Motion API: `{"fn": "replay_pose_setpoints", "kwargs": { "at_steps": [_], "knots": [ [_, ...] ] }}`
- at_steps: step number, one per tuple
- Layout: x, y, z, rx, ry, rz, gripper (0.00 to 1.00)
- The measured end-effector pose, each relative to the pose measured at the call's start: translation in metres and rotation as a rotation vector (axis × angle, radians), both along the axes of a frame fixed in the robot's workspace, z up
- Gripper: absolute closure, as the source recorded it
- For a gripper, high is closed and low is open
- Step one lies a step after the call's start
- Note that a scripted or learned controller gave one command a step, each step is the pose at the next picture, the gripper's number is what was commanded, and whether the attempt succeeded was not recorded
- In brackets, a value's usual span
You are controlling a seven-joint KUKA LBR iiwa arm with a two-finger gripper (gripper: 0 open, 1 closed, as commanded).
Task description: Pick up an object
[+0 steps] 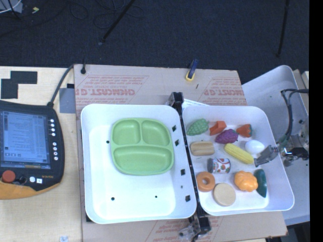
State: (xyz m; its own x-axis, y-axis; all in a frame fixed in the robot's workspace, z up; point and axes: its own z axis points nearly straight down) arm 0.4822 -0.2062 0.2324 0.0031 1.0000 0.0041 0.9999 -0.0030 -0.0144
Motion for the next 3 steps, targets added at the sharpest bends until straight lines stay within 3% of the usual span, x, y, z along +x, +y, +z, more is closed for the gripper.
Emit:
{"fn": "replay_pose_setpoints", "kwargs": {
  "at_steps": [1, 3],
  "knots": [
    [0.002, 0.000, 0.006, -0.002, -0.011, 0.003, 0.00],
    [0.002, 0.006, -0.108, -0.001, -0.008, 0.004, 0.00]
  ]
}}
